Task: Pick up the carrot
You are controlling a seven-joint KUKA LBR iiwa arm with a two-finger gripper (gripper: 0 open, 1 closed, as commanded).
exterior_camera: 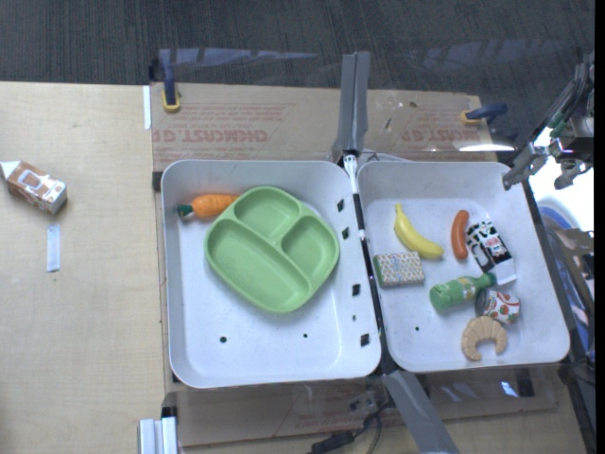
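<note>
**Croissant at the near edge, carrot in the far left corner**

Croissant [484,337] lay closest to the viewer, at the near right of the right bin [425,343].

The carrot [210,205] lay on its side in the far left corner of the left bin [172,291], its orange body pointing right and its green top pointing left. Its right end was just beside the far left rim of a green divided plate [272,248]; whether the two touched could not be told. The plate sat tilted across the middle of that bin, and nothing rested in its three compartments.

Across the divide, the right bin held the other toys. A banana [416,233] lay toward the far left, with a red sausage [459,234] upright in the view just to its right. A black-and-white carton [489,244] lay beside the sausage. Nearer, a speckled sponge [398,269] sat by the left wall, a green bottle [460,291] lay on its side, and a strawberry-printed packet [499,305] rested between the bottle and the croissant.

The gripper [529,164] hung over the far right corner of the right bin, well apart from the carrot and holding nothing visible. Whether it was wide or narrow could not be told.

Out on the wooden bench [76,348], far to the left, a small orange-and-white box [36,186] lay alone.
</note>
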